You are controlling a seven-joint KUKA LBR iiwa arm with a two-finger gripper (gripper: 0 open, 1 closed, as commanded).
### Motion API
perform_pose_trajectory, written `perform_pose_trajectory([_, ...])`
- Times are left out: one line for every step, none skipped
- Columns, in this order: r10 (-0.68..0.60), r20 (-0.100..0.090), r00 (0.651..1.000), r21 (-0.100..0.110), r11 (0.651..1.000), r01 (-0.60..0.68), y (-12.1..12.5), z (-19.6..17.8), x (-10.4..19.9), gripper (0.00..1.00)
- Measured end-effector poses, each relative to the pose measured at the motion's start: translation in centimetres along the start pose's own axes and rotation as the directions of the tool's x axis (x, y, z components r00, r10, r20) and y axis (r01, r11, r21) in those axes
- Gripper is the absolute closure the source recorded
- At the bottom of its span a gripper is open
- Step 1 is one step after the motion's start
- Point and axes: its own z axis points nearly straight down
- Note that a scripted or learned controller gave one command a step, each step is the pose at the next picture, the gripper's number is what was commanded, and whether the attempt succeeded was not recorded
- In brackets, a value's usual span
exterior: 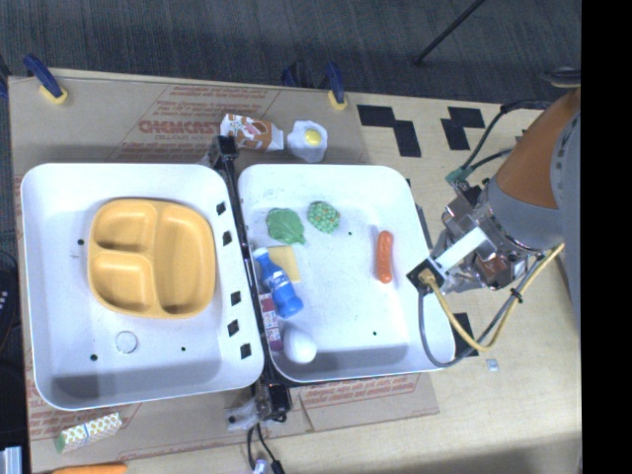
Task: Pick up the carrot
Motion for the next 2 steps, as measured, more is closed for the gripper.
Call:
perform_pose_trajectory([0.064,0.000,0.998,0.000,0.998,-0.064,2.67,-4.28,-1.10,1.00])
perform_pose_trajectory([-0.123,0.002,0.992,0.007,0.992,0.123,2.60,-4.22,-1.16,1.00])
